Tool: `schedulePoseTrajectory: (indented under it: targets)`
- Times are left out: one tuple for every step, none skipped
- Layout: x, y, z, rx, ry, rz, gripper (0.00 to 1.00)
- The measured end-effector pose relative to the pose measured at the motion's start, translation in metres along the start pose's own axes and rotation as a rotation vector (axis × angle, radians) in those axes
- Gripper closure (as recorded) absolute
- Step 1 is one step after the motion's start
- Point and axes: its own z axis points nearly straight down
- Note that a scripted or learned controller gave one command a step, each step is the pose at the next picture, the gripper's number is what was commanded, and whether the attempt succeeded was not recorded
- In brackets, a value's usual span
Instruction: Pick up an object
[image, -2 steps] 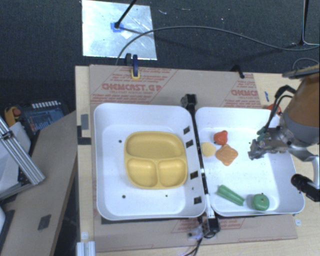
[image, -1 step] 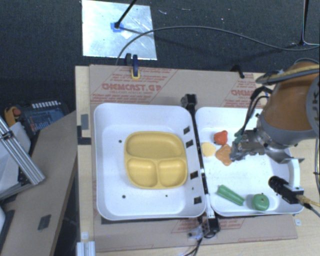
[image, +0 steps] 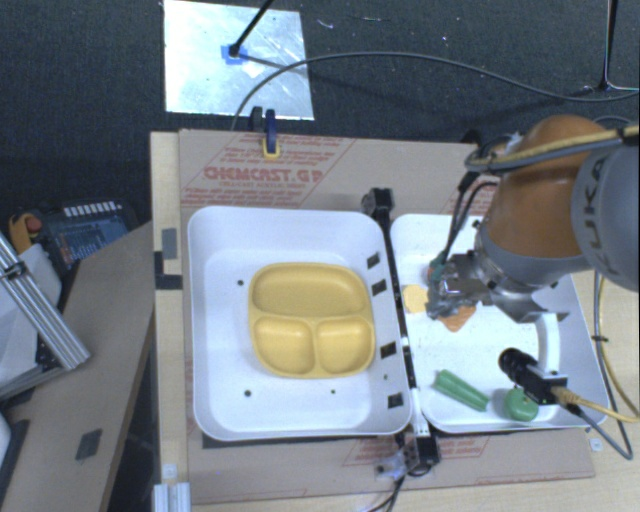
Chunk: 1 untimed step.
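Orange piece (image: 458, 320): flat, lies on floor of right bin (image: 480, 410), partly covered by the jaws (image: 445, 296) directly above it. Contact not resolvable. Whether the jaws are open or closed cannot be told; metal parts at the wrist blur together from this angle.

Small yellow piece (image: 413, 297): just left of the jaws, near the divider between bins.

Green cylinder (image: 461, 390): lying tilted near front edge of right bin. Round green object (image: 520, 404) beside it to the right, partly under a black fitting.

Arm (image: 545, 200): orange band and grey body hang over the rear half of the right bin.

Left bin (image: 215, 330): holds a yellow divided tray (image: 308, 318), three compartments, sitting centrally.

Both bins rest on the table (image: 165, 180), over cardboard sheet.
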Motion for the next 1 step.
schedulePoseTrajectory:
  targets:
    - [0.0530,0.0011,-0.0038,0.001,0.000,0.000,1.00]
